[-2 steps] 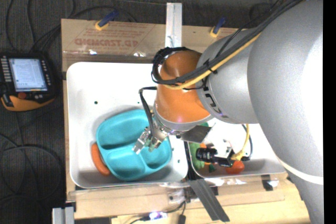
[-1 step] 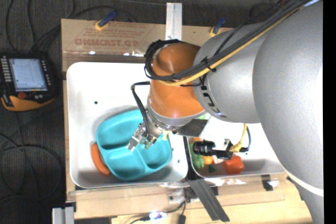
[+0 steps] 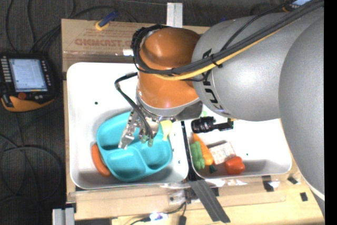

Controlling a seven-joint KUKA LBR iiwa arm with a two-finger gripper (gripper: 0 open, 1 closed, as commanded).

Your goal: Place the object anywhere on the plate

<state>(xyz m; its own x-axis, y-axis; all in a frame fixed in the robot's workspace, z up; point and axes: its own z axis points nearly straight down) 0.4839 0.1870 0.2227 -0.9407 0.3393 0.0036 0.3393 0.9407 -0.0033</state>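
Note:
A turquoise plate (image 3: 138, 162) with compartments lies in the front part of the left bin (image 3: 84, 113). My gripper (image 3: 138, 137) hangs just over the plate's back half, under the orange wrist band. Its fingers (image 3: 128, 138) stand apart, with blue plate showing between them, so it is open. A small green bit (image 3: 147, 138) shows by the right finger; I cannot tell what it is or whether it is held. A pale yellow-green piece (image 3: 167, 127) sits at the plate's back right edge, partly hidden by the wrist.
An orange object (image 3: 98, 160) pokes out from under the plate's left rim. The right bin (image 3: 268, 166) holds a green item (image 3: 196, 154), an orange carrot-like piece (image 3: 206, 154), a white and red packet (image 3: 221, 150) and a red item (image 3: 235, 166). The arm covers the back of both bins.

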